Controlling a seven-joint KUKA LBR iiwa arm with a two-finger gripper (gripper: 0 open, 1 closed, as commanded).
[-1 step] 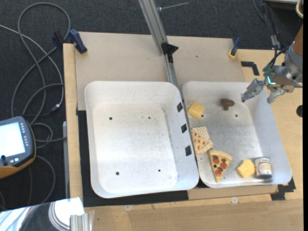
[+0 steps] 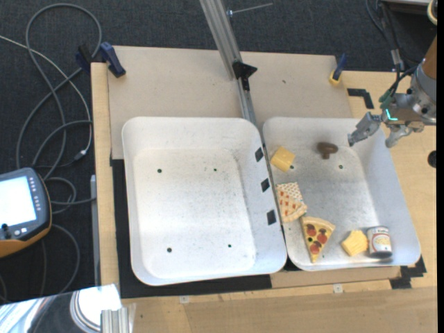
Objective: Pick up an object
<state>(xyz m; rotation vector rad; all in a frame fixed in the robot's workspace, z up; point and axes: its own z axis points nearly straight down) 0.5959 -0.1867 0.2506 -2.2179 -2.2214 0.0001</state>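
Two bins [image 2: 139, 134] sit on the bench; over the right bin's far edge, the gripper [image 2: 378, 132] hovers, fingers spread, pinching nothing.

arm [image 2: 424, 82] cut by right edge, small brown object [image 2: 327, 148] unidentifiable

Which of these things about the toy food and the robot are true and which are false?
1. The pizza slice lies in the right bin. True.
2. The end effector is holding the small can. False: the can lies at the bin's near right corner, far from the end effector, which has nothing between its fingers.
3. The waffle piece lies just above the pizza slice in the picture. True.
4. The small brown object sits in the left bin. False: it is in the right bin, near the far edge.
5. Two yellow cheese-like pieces lie in the right bin. True.
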